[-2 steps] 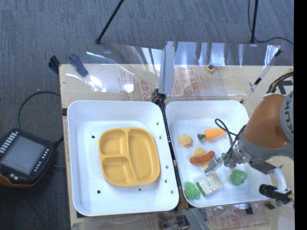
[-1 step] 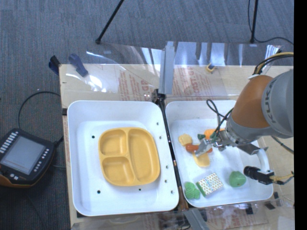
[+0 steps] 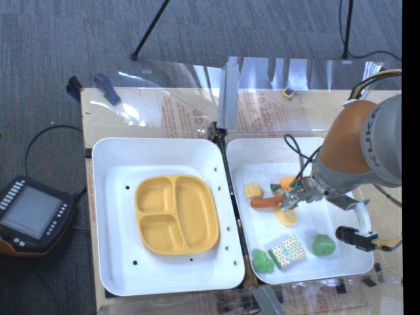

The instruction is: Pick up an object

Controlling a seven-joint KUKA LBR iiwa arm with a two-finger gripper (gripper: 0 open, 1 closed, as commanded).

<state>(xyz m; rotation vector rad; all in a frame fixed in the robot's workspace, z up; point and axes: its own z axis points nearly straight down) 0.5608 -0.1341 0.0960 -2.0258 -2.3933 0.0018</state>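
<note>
Open white floor around yellow tray in left bin, right bin crowded with small items, far strip bare

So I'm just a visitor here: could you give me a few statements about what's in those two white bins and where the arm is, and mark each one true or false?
1. A yellow divided plate lies in the left bin. True.
2. That plate has food in its compartments. False: all three compartments are bare.
3. The gripper is over the right bin, beside an orange-red sausage-shaped toy. True.
4. A green round toy sits in the left bin. False: it lies in the right bin, near its front right corner.
5. A patterned green and white block lies near the right bin's front edge. True.
</note>
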